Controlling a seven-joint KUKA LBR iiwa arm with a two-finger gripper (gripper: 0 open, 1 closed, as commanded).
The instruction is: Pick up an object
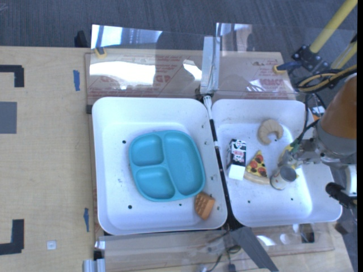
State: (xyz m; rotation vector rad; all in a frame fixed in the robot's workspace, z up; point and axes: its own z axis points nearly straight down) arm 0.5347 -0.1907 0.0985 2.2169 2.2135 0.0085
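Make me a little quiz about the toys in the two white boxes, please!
1. True or false: the blue plate lies in the left bin.
2. Which toy lies closest to the gripper in the right bin? A) pizza slice B) bread C) blue plate
3. Fill in: the croissant lies in the ____ bin.

Key: 1 true; 2 A; 3 right.
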